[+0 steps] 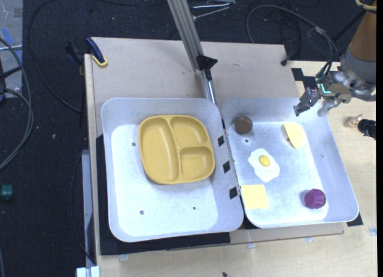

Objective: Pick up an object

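A: Biggest thing, the yellow three-compartment plastic plate [177, 149], lies far from the two-finger gripper [313, 103], in the other bin.

B: Gripper's fingers are apart, holding nothing. Just below it lies the pale yellow wedge [294, 135]; farther off, the toy fried egg [264, 163].

A: Risk?

B: Fingers could skid off that flat wedge, I'd judge.

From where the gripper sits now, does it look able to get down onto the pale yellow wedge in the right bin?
Probably yes. The gripper hovers over the right bin's far corner, close to the pale yellow wedge. Nothing lies on or against the wedge; the fried egg and brown disc sit apart from it.
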`<state>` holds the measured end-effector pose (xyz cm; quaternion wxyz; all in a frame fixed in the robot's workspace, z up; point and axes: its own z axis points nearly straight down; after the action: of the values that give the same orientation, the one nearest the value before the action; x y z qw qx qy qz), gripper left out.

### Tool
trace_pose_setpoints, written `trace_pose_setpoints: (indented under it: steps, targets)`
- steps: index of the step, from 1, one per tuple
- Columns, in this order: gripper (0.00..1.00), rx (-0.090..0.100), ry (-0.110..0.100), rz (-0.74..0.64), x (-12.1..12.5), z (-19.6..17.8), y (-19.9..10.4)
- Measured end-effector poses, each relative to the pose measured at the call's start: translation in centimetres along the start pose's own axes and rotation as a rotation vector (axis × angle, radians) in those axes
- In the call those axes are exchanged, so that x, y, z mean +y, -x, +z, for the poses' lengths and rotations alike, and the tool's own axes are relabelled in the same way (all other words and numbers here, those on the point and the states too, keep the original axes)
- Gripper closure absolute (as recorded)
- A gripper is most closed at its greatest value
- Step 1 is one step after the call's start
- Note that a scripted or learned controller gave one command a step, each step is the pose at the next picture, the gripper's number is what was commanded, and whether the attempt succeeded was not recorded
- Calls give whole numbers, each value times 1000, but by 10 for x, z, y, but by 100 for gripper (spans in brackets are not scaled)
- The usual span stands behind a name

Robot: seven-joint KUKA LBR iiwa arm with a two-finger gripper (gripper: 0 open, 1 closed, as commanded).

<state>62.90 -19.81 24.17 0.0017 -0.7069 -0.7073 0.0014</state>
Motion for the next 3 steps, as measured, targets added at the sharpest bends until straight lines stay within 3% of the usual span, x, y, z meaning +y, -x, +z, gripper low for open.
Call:
trace_pose_setpoints:
  steps: [1, 3]
  targets:
    - [0, -1, 5, -1, 1, -3, 0]
    - [0, -1, 2, 1, -2, 86, 8]
